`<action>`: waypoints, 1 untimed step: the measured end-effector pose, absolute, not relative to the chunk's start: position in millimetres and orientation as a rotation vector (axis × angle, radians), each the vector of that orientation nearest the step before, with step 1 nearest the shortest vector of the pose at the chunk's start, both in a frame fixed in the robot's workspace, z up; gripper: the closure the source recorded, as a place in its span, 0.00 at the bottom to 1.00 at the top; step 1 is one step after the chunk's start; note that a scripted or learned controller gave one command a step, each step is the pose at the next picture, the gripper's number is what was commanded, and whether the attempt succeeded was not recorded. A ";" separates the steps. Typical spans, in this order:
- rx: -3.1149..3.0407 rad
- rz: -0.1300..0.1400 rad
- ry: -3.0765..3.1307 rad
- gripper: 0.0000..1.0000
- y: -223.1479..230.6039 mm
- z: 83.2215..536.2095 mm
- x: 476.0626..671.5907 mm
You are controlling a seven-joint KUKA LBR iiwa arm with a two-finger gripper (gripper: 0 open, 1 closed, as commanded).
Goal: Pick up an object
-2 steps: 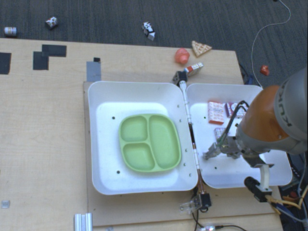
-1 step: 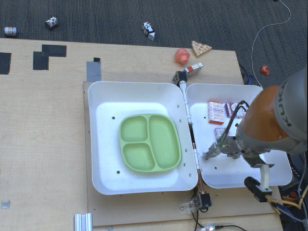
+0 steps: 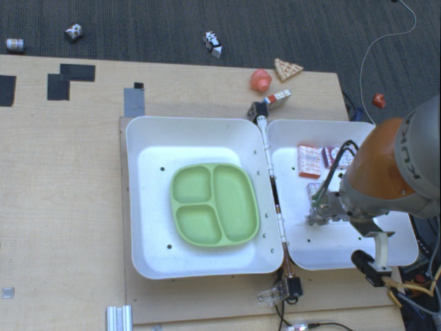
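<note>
Camera view: the gripper [image 3: 318, 212] is low over the floor of the right bin [image 3: 303, 254], near its middle; whether it is released or clenched on anything I cannot tell, the arm's bulk covers it. Nearest candidate, a red-and-white packet [image 3: 310, 161], lies flat toward the bin's far wall, up-frame and slightly left of the gripper, apart from it, long axis running roughly toward the gripper. The green divided plate [image 3: 215, 205] sits alone in the left bin [image 3: 138, 205], well apart.

The divided plate [image 3: 215, 205] was pale green, sitting in a plain white left bin [image 3: 145, 205]. The right bin [image 3: 296, 240] was white too, holding a red-and-white packet [image 3: 310, 161] (print too small to read). The arm [image 3: 386, 167] was grey with an orange band, the bench [image 3: 62, 205] light wood.
</note>
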State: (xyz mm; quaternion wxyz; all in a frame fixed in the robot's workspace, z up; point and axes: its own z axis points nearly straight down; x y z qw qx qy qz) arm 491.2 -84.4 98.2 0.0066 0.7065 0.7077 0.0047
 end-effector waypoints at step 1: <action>2.210 0.015 2.214 0.00 -84.3 98.1 491.1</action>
